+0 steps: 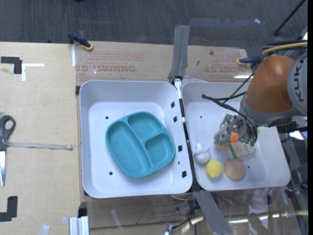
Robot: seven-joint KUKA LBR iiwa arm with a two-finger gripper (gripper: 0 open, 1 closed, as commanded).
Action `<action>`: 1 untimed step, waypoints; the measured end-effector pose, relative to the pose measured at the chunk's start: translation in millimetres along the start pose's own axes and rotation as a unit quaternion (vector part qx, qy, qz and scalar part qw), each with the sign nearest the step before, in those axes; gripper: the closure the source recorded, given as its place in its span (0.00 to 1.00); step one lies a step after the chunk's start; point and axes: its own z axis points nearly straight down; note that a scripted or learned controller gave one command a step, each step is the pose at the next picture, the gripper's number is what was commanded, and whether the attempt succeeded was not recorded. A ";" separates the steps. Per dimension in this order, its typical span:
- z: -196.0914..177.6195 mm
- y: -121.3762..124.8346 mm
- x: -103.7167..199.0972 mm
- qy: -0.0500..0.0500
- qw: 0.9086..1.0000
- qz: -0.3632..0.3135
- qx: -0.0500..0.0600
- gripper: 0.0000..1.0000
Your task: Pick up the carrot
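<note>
The carrot (234, 137) shows as a small orange piece in the right bin (274, 180), partly covered by the gripper. The gripper (228, 131) hangs low over the middle of that bin, directly over the carrot's left end and touching or nearly touching it. Only the carrot's orange right end is visible past the gripper's metal body. The grey arm with its orange band (271, 87) reaches in from the right above it.
Just below the carrot lies a speckled tan and green item (243, 149). A yellow lemon (213, 168), a tan round item (234, 171) and a small white item (201, 153) sit near the bin's front. A teal divided plate (141, 143) lies in the left bin (90, 131).
</note>
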 end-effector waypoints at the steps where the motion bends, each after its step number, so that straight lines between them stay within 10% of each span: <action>1: -141.7 35.5 53.9 0.002 0.999 0.039 0.000 1.00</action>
